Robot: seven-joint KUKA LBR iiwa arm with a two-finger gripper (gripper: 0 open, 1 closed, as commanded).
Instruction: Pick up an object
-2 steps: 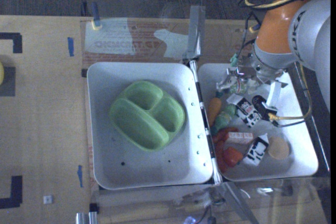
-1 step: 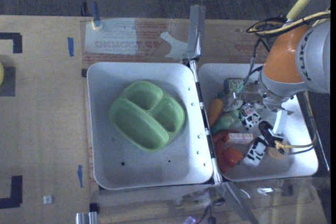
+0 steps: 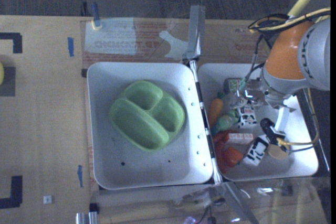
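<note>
Two shallow white bins sit side by side: the left bin (image 3: 105,165) carries a green three-compartment plastic tray (image 3: 147,114), the right bin (image 3: 299,165) a cluster of small objects. The grey two-finger gripper (image 3: 261,100) hangs over the right bin's clutter, just right of the upright orange carrot-shaped toy (image 3: 216,109); jaw state cannot be determined.

Right bin (image 3: 304,165) toy-crowded at left; open floor around green tray (image 3: 148,114).
</note>
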